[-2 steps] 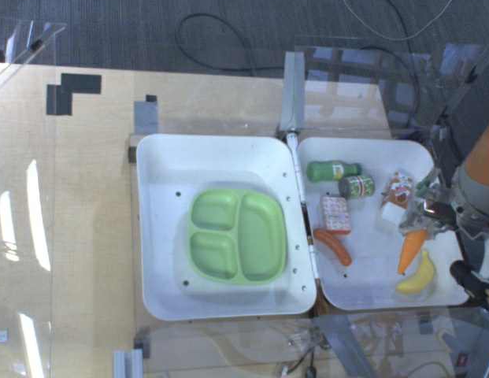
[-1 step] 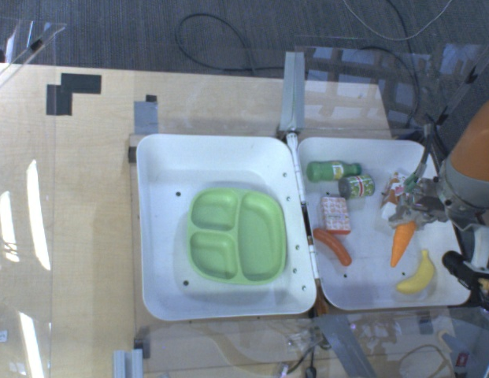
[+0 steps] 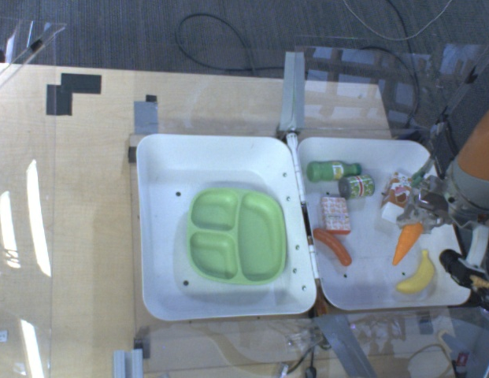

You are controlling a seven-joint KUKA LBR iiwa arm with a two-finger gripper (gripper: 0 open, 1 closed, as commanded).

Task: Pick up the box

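The box (image 3: pixel 335 213) is small, pink and white with a pattern, and lies flat in the left-middle of the right bin (image 3: pixel 370 286). It sits below a can (image 3: pixel 356 186) and just above a red sausage (image 3: pixel 332 246). My gripper (image 3: pixel 424 208) reaches in at the bin's right side, well to the right of the box. It hangs over the top of an orange carrot (image 3: pixel 406 244) and beside a red and white packet (image 3: pixel 397 190). Nothing shows between it and the box.
A green bottle (image 3: pixel 332 170) lies at the back of the right bin and a banana (image 3: pixel 417 276) near its front right corner. The left bin (image 3: pixel 157 211) holds a green divided plate (image 3: pixel 237 235). A raised rim separates the two bins.
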